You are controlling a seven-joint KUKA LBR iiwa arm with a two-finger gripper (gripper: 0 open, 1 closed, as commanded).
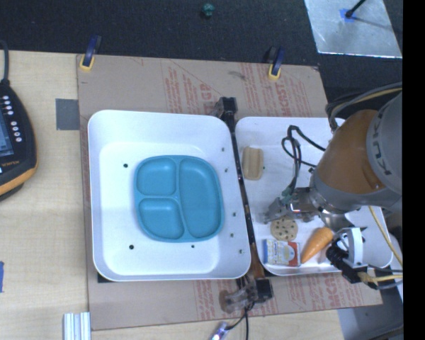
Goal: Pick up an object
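Claw low in right bin, just above cookie; open or closed, cannot tell. Carrot and small carton beside cookie, bread slice farther back. Blue divided plate in left bin.

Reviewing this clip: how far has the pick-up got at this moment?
Nothing looks picked yet. The cookie, carton, carrot and tan piece all lie on the floor of the right bin. In hand: the arm is low over that bin, gripper just above the cookie; its grip is unclear. Left: grasping and lifting one object. The blue tray sits in the left bin.
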